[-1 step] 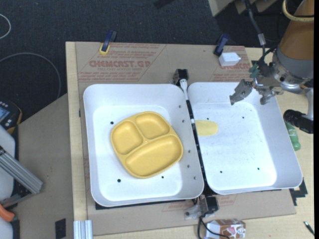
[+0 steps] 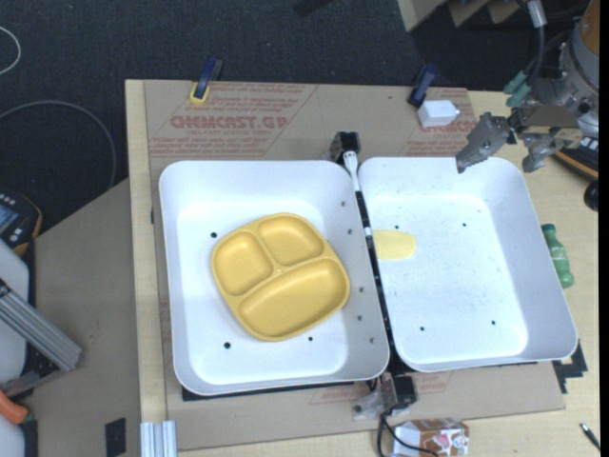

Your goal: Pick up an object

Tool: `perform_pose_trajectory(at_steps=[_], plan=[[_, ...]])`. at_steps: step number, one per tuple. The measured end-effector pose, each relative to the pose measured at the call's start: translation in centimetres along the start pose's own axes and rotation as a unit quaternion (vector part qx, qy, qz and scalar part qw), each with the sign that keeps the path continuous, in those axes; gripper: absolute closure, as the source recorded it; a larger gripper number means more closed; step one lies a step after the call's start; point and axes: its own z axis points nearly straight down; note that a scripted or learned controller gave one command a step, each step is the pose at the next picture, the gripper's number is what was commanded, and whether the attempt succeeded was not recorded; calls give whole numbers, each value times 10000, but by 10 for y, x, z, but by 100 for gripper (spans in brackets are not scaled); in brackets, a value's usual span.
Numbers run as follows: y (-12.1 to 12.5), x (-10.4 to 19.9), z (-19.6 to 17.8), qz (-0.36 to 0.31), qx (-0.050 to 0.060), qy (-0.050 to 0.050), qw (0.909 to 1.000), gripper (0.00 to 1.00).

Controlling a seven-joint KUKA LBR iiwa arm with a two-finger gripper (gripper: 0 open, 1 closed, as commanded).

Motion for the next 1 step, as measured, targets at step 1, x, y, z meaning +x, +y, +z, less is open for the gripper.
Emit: perform_pose_trajectory(at_steps=[1], plan=[[-52, 53, -67, -1, 35, 6, 10000, 0]])
